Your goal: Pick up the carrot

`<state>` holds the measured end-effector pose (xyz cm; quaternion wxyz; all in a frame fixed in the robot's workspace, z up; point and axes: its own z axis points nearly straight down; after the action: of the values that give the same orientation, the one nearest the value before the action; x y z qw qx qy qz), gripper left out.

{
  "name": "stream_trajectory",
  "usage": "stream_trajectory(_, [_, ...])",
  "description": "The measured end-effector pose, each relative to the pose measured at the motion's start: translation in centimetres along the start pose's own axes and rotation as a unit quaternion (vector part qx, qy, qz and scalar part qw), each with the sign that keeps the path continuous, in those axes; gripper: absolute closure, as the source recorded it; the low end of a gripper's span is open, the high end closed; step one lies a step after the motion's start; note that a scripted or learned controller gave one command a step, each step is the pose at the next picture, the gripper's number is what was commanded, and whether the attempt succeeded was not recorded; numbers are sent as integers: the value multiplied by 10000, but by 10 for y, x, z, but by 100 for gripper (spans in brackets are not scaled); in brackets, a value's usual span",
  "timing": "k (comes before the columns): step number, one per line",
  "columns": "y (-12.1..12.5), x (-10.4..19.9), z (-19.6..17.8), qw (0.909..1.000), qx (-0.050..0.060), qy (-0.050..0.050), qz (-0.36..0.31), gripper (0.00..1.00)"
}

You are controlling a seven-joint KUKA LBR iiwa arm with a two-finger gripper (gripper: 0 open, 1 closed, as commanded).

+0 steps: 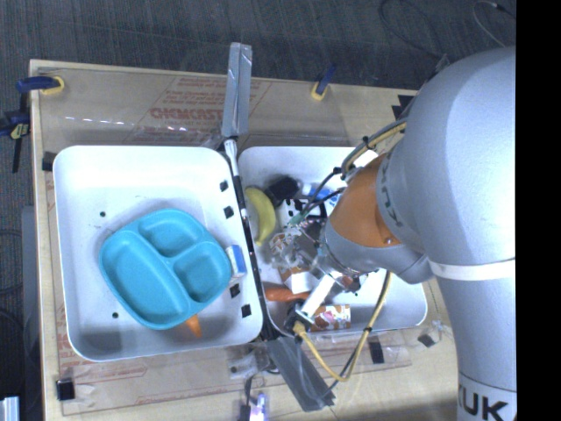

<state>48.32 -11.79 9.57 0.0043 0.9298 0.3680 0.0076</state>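
Looming grey arm (456, 174) covers the right bin's (263, 160) right side, its gripper (307, 310) low by the front edge. Whether the fingers are parted or closed, I cannot tell. Carrot (282, 295) lies unlifted near the front-left corner, so the pick remains.

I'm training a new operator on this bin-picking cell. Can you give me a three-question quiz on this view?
1. True or false: the blue plate lies in the right bin.
2. Which thing lies just left of the gripper? A) a yellow banana B) an orange carrot C) a blue clamp
3. Fill in: the yellow banana lies against the ____ wall of the right bin.

Key: 1 false, it lies in the left bin. 2 B, the carrot. 3 left.
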Motion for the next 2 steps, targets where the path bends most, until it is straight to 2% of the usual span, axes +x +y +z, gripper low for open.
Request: stream_trajectory(2, [0,0,0,10000,0,0,0,0])
